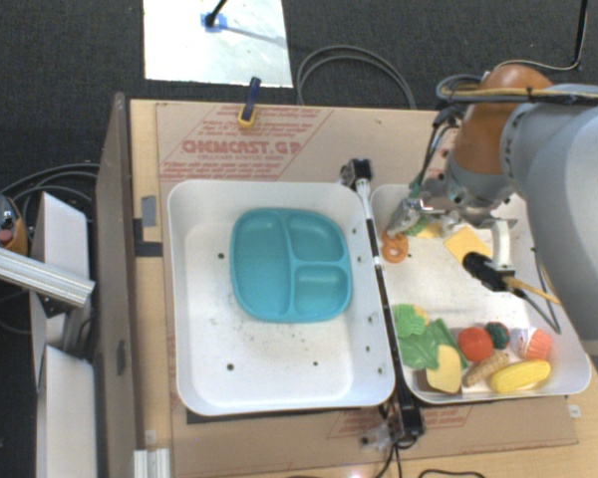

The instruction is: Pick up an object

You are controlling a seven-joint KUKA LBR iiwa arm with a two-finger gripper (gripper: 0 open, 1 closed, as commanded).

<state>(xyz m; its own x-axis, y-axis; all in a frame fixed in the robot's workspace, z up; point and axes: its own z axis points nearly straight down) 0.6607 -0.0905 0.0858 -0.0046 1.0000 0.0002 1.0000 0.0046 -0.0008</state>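
My gripper (412, 217) hangs low over the far left part of the right bin (578, 366), under the grey arm. An orange ring (394, 248) lies just in front of it, against the bin's left wall. A yellow cheese slice (466, 242) lies just to its right, partly under the wrist. Along the near side of that bin lie green lettuce (419, 332), a red tomato (475, 344), a yellow wedge (444, 372), a corn cob (519, 374) and an orange-and-pink piece (538, 344). I see nothing held.
The left bin (194, 317) holds a teal divided plate (289, 265). A ridge (377, 287) separates the two bins. The arm's bulk covers the far right of the right bin. The middle of the right bin floor (439, 287) is bare.
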